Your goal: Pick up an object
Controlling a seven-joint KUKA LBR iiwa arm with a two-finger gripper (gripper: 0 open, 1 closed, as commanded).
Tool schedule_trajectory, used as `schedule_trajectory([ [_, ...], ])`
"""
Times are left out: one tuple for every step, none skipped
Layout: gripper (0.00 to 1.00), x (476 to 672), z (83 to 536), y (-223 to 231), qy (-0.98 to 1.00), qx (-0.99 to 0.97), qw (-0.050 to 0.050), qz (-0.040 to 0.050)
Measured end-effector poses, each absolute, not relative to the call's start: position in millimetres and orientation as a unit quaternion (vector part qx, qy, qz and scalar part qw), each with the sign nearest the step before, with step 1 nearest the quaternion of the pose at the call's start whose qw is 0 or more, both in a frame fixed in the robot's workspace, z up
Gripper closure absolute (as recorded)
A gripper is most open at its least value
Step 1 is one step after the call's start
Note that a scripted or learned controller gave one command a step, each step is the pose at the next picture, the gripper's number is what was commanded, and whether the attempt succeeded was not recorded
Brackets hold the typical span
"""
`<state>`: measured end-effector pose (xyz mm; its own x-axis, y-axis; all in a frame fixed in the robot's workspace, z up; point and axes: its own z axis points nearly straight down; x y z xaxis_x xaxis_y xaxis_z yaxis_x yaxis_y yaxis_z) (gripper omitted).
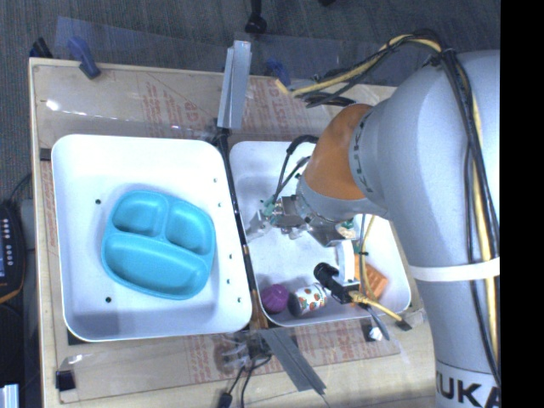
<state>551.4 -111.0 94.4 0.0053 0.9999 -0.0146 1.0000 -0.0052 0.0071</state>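
The grey arm with its orange band comes in from the right and bends down into the right bin point(248, 164). Its gripper point(272, 213) sits low near that bin's left wall, about the middle of the bin. Along the front wall lie a small purple ball point(274, 297) and, right beside it, a small white can with a red pattern point(308, 299). An orange flat piece point(374, 280) lies at the bin's right side, partly behind the arm. None of the three shows between the fingers. The wrist hides much of the bin's floor.
The left bin point(72, 164) holds a light-blue divided tray point(159, 243) lying slantwise in its middle. A grey metal bar point(234, 83) stands at the back between the bins. Clamps and cables point(246, 355) sit at the bench's front edge.
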Motion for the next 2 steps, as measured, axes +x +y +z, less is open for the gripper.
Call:
schedule_trajectory([
  [0.00,489.2,93.7,-116.6,0.706,0.708,0.004,-0.0025],
  [0.00,544.4,94.5,-110.2,0.704,0.710,0.009,-0.0037],
])
